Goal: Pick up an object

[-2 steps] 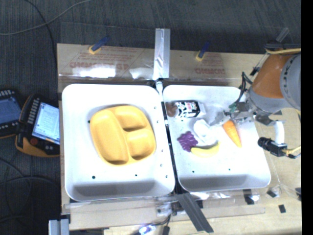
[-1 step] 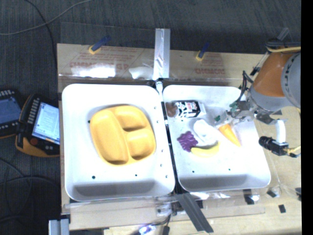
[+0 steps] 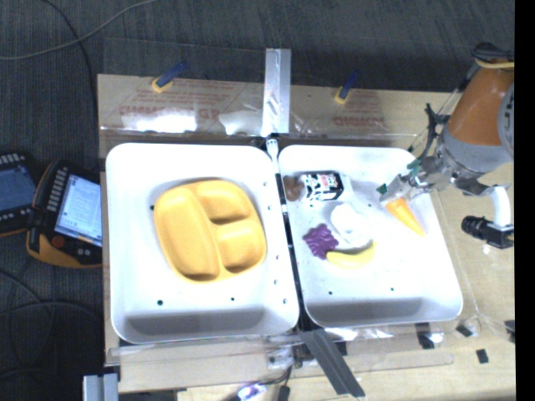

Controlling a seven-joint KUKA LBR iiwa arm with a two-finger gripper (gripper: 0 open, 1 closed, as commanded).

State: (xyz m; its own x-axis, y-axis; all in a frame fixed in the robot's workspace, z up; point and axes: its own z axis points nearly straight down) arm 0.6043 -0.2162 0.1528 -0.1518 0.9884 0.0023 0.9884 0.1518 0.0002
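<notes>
1. The end effector (image 3: 401,189) sat low over the far right part of the right bin (image 3: 435,295), at the end of the grey arm with its orange band (image 3: 483,111), which reached in from the right.
2. Whether it was open or closed could not be told; its tip was too small and cluttered to read.
3. An orange cone-shaped object (image 3: 405,214) lay just beside the tip of the end effector, on its near side, close enough that contact could not be ruled in or out.
4. A white round object (image 3: 349,222) lay near the middle of the right bin, left of the orange cone.
5. A yellow banana (image 3: 351,256) lay touching the near edge of the white object, and a purple item (image 3: 319,240) lay just left of it.
6. A black-and-white patterned object (image 3: 322,186) lay toward the far left corner of the right bin, with a small brown item (image 3: 292,189) just beside it at the bin wall.
7. The left bin (image 3: 134,299) held a yellow divided tray (image 3: 209,228) in its middle.
8. Both bins rested side by side on the table (image 3: 481,307).
9. A handheld controller with a lit screen (image 3: 71,215) lay on the floor left of the table.
</notes>
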